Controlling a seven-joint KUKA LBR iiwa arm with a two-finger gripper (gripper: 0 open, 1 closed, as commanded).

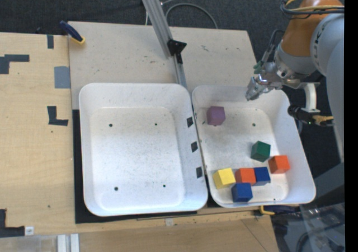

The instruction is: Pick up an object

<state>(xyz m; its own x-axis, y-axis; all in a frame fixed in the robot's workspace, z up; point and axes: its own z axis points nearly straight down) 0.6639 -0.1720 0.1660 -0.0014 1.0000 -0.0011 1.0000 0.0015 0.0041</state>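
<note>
The right bin (291,133) holds several small blocks. A purple block (216,115) sits near its far left. A green block (260,150) lies toward the right side, with an orange one (279,163) just beyond it. Along the near edge sit a yellow block (225,177), an orange block (245,176), a blue block (262,175) and another blue block (241,191). My gripper (254,92) hangs over the bin's far right corner, well away from every block. Nothing shows between its tips.
The left bin (89,133) stands beside the right one. A slanted metal pole (156,10) crosses the back of the bench and ends near the bins' shared far corner. A blue and yellow clamp (72,31) lies at the far left.
</note>
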